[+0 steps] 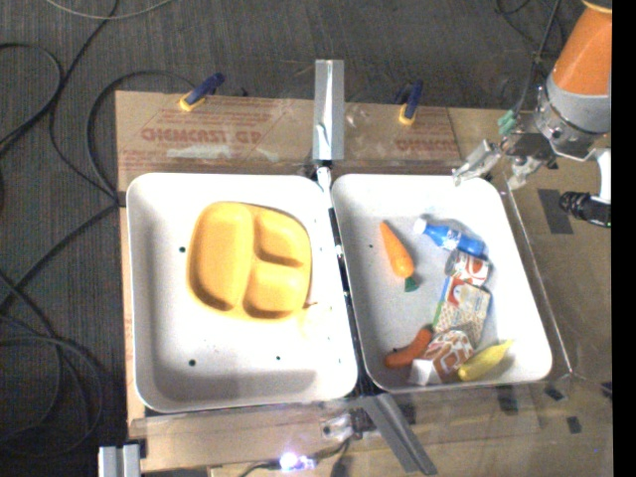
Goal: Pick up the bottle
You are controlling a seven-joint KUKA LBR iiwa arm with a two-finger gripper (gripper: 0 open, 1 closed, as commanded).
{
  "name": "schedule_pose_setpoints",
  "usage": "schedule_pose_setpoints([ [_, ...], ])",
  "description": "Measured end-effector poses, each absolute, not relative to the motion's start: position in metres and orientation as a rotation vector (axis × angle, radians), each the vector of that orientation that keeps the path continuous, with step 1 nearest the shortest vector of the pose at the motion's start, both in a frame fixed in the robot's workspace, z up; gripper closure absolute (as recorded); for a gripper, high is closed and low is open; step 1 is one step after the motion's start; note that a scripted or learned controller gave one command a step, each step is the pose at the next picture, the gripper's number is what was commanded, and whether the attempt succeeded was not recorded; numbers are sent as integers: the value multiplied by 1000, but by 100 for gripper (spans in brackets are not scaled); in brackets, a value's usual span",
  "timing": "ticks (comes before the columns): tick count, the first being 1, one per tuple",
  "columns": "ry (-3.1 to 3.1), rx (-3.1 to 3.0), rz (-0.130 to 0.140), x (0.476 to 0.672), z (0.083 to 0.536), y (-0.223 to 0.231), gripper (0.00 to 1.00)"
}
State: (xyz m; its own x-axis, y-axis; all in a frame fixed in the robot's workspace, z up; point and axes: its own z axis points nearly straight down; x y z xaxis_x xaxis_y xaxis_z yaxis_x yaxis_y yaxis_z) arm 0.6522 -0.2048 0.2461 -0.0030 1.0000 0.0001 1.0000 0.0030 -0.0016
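Note:
A small blue bottle with a white cap lies on its side in the right bin, towards the back. My gripper hangs over the bin's far right corner, up and to the right of the bottle and well apart from it. Its fingers stand open with nothing between them.
Also in the right bin are an orange carrot, two printed cartons, a red sausage-like toy and a yellow banana. The left bin holds a yellow divided plate. A metal post stands behind the bins.

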Motion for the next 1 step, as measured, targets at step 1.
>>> schedule_pose_setpoints([
  [1,-2455,-1955,4,668,124,-221,0],
])
